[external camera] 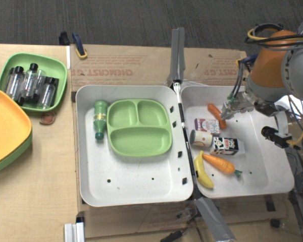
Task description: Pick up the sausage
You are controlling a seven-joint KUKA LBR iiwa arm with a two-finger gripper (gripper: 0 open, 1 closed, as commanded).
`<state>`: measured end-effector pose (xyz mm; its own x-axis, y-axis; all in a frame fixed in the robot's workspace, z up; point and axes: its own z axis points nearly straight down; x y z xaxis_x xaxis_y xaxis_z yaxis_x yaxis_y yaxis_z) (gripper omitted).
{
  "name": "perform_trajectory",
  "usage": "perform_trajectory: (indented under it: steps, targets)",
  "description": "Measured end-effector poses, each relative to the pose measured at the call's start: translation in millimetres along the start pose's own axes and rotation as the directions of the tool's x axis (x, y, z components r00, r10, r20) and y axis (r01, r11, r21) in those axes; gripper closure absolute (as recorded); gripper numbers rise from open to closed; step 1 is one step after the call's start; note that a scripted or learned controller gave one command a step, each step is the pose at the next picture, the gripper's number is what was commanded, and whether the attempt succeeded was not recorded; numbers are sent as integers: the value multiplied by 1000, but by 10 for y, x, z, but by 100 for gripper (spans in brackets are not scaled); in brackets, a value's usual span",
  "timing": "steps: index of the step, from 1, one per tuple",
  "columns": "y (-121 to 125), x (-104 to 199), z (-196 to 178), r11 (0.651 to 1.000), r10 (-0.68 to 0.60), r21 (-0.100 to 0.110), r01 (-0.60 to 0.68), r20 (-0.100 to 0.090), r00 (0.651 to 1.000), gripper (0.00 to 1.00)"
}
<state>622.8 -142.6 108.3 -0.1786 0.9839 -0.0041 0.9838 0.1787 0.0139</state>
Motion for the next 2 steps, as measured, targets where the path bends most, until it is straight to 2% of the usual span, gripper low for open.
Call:
perform_trajectory:
  steps: [1, 2]
  targets:
    - [-522, -179, 161, 984, -178, 13, 178, -7, 984, 100]
    - [-337, 313, 161, 999, -30, 14, 31, -4, 1000, 100]
